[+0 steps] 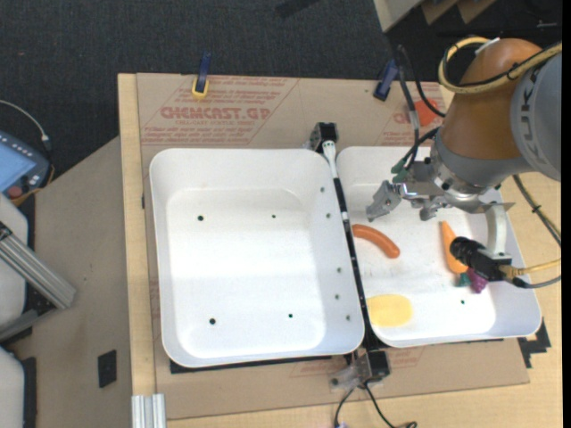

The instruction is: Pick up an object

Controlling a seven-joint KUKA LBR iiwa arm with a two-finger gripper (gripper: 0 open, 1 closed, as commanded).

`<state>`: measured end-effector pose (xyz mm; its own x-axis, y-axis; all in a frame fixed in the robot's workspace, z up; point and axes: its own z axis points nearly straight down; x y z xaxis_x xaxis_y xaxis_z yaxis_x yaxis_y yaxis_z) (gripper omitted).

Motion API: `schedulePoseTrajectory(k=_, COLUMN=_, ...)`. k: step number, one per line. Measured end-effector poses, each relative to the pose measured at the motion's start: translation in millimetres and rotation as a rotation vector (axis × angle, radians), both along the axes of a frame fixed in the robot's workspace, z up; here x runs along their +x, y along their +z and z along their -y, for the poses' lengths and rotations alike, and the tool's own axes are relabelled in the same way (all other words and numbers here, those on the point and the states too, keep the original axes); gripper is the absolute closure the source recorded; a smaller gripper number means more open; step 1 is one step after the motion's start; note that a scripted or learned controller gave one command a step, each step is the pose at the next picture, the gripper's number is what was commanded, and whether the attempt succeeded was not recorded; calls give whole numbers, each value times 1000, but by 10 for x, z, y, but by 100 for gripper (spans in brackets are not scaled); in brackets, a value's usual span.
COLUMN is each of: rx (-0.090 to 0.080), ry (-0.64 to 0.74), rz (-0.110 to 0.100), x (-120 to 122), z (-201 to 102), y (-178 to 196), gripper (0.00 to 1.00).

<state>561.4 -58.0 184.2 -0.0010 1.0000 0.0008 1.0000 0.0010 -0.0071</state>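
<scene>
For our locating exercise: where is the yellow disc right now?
The yellow disc lies in the right bin, near its front-left corner, just below the orange sausage and beside the divider between the bins.

Arm in from right, over right bin. Gripper above bin's upper area, nothing between fingers. In right bin: orange sausage near divider, yellow disc at front, carrot by purple piece. Left bin beside it.
</scene>
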Motion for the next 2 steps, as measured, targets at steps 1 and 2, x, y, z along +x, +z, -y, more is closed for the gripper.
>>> schedulePoseTrajectory(k=1, rx=-3, ry=1, rz=17, x=560, z=116, y=599, gripper=0)
schedulePoseTrajectory(k=2, rx=2, ry=-5, rz=-5, x=-333, z=169, y=-30, gripper=0)
